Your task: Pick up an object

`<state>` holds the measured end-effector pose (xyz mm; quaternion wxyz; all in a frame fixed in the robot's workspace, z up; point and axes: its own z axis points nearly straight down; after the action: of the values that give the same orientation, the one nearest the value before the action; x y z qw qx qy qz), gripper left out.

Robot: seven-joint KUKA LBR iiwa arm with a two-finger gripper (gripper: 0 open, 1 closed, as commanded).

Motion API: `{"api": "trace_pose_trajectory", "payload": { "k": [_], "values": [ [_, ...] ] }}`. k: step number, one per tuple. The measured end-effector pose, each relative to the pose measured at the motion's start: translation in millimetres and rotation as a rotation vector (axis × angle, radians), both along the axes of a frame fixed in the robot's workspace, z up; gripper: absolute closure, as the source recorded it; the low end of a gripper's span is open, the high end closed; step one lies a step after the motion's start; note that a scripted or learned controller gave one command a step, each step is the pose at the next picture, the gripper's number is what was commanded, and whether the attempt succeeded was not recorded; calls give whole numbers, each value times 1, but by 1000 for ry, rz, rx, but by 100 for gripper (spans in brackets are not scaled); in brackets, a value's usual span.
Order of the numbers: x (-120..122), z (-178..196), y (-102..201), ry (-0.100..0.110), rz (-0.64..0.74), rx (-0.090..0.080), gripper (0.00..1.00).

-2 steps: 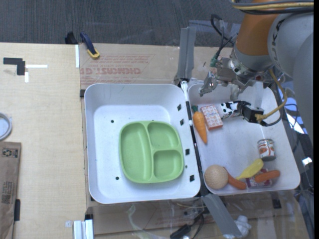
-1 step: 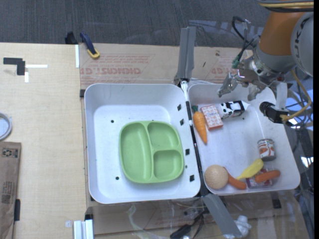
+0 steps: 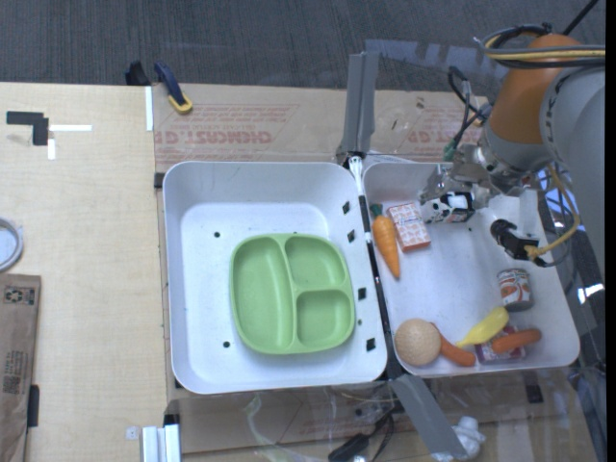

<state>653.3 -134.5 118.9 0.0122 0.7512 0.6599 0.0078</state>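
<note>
White and black, a small cow-like toy (image 3: 450, 207) lies in the upper part of the right bin (image 3: 462, 287), right of centre in the frame, and it seems the thing your arm goes for. The gripper (image 3: 452, 189) hangs just above it, maybe touching; you cannot tell if it is spread or clenched, and nothing is seen grasped. I judge the step is the approach, with the lift not yet done. The next move calls for a straight descent and a firm closing on the toy, away from the bin wall.

Left of the toy you see a small red-and-white box (image 3: 410, 225) and a carrot (image 3: 387, 244). Lower right lie a can (image 3: 515, 289), a banana (image 3: 483, 327) and a beige ball (image 3: 418, 342). The left bin (image 3: 192, 258) bears a green divided plate (image 3: 294, 293). Around is a light wooden bench (image 3: 77, 258) and dark floor (image 3: 241, 17) at the top.
</note>
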Motion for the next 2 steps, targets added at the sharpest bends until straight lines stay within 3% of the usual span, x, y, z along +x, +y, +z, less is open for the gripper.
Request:
{"api": "trace_pose_trajectory", "payload": {
  "k": [1, 2],
  "values": [
    [7, -6, 29, -12, -151, -4, 0],
    [-7, -7, 28, -15, -95, -1, 0]
  ]
}}
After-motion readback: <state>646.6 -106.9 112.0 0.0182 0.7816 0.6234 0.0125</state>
